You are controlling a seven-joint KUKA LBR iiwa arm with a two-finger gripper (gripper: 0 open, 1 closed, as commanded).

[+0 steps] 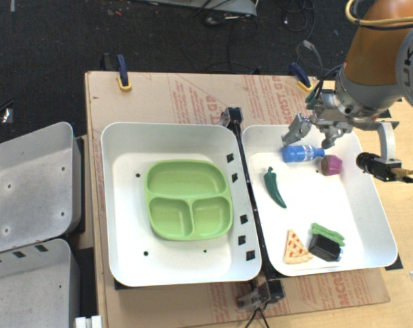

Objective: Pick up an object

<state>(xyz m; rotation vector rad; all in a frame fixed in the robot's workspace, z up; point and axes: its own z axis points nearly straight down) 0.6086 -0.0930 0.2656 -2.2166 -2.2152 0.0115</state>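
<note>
Two shallow white bins sit side by side on a brown bench (172, 91) in the camera view, seen from above at a slant. The left bin (117, 183) carries a light green divided plate (189, 199) with three compartments, lying flat near its middle. The right bin (370, 210) carries the loose items. A blue bottle (301, 154) lies on its side near the bin's far edge, and a small purple object (331, 165) rests just beside its right end. A dark green pepper (275, 187) lies nearer the divider between the bins, apart from the bottle. Toward the near edge, a toy pizza slice (296, 247) lies just left of a black block (324, 249) with a green piece (328, 234) on its far side.

The grey arm with its orange band (381, 39) reaches in from the right, and its claw (312, 132) hangs over the far part of the right bin, directly above the blue bottle. Its fingers stand spread, one near the bottle's left end and one near its right, with nothing pinched between them; whether they touch the bottle cannot be told. Blue and yellow clamps (124, 74) grip the bench's far edge, and grey trays (29, 176) lie to the left of the bench.
</note>
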